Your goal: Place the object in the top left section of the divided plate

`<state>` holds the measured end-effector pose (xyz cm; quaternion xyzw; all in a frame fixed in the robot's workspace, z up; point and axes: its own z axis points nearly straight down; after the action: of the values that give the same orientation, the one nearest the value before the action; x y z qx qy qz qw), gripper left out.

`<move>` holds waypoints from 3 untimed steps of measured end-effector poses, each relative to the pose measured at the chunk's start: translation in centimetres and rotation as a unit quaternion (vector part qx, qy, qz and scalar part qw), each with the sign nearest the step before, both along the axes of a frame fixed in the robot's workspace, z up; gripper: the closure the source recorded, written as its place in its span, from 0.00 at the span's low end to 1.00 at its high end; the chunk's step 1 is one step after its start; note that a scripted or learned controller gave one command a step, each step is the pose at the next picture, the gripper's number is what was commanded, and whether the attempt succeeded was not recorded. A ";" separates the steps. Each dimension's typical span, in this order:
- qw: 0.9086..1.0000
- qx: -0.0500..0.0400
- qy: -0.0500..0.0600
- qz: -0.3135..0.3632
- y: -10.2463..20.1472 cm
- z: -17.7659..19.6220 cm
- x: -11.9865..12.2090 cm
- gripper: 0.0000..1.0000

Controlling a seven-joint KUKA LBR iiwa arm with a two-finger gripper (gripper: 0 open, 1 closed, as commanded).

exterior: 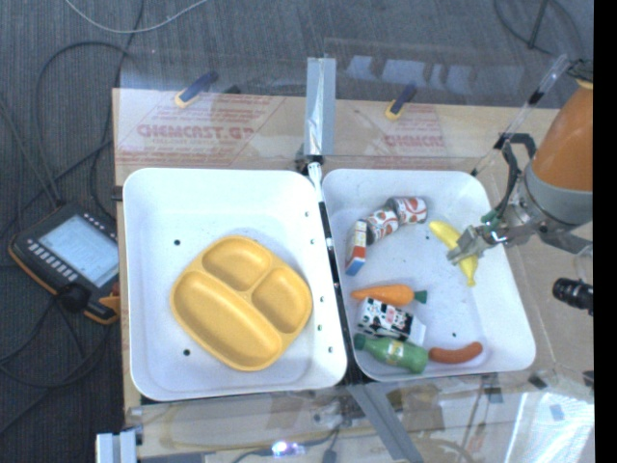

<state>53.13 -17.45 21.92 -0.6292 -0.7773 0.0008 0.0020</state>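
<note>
Object: a toy banana (451, 242), bright yellow and curved, lying in the right bin (501, 326) near its right wall, well apart from the plate.
Look: smooth, glossy plastic, one end toward the cans, the other trailing down toward the bin's near side; its middle is partly covered by the tool.
Gripper (469, 247): over the banana's middle, touching or nearly so; from this slanted view I cannot tell whether it is spread, closed or gripping anything.
Step in hand: by my judgement, the pick-up of the banana, not yet a confirmed lift.
Doing it well: close across the narrow width of the banana, near its middle, so that it does not swing; rise straight up before crossing the divider (328, 249) between the bins.
Risk: a rounded, slick body may squirt out sideways from a shallow pinch.
Destination: yellow divided plate (241, 302) in the left bin (154, 210), three sections, all bare; it sits turned at an angle, so the top left section (234, 259) should be checked before release.
Neighbours: two printed cans (395, 216), a small carton (357, 247), a toy carrot (386, 295), a printed box (390, 320), a green bottle (393, 353), a sausage (455, 354).
Arm (569, 162): grey with an orange band, entering from the right.
</note>
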 end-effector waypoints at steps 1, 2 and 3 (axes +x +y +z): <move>0.993 0.000 0.000 0.117 8.4 0.4 3.9 1.00; 0.984 0.000 0.000 0.175 14.7 -3.6 10.0 1.00; 0.967 0.000 -0.001 0.256 24.9 0.3 9.0 1.00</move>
<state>62.11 7.49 22.26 -0.4089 -0.9126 0.0011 0.0011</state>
